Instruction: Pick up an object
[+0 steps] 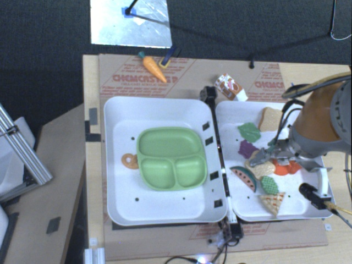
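My gripper (pixel 263 157) hangs low in the right bin (pixel 242 105), at the end of the grey and orange arm (pixel 322 120) coming from the right. It sits just above a beige piece (pixel 264 170), with a purple piece (pixel 247 148) to its left and a red-orange piece (pixel 287 169) to its right. Around it lie a green leaf (pixel 249 131), a bread slice (pixel 269 119), a watermelon slice (pixel 243 177), a green speckled piece (pixel 269 185) and a pizza slice (pixel 273 202). Whether it grips anything is hidden.
The left bin (pixel 118 147) holds a green divided plate (pixel 170 158) and a small orange pretzel (pixel 130 161). Behind the bins, on the cardboard, lie a toy carrot (pixel 154 69) and a small packet (pixel 231 87). A shiny sheet (pixel 131 14) lies further back.
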`<action>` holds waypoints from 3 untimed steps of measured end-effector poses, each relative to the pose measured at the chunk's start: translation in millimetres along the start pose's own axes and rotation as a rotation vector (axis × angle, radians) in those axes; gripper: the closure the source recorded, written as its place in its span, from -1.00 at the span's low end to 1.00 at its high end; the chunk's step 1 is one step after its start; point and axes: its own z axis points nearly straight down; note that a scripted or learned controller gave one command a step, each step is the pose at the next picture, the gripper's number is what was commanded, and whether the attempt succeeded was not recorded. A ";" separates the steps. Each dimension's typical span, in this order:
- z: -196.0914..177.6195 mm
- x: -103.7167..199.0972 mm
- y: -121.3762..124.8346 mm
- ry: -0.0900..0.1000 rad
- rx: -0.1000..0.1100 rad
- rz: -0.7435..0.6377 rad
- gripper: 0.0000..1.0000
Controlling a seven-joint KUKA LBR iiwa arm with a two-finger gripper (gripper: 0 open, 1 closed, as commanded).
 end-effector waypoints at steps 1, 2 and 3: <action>-14.3 -0.8 4.7 -0.004 -0.016 -0.002 1.00; -64.4 -9.3 0.6 0.006 0.008 -0.002 1.00; -111.8 -2.1 0.3 0.007 0.007 -0.007 1.00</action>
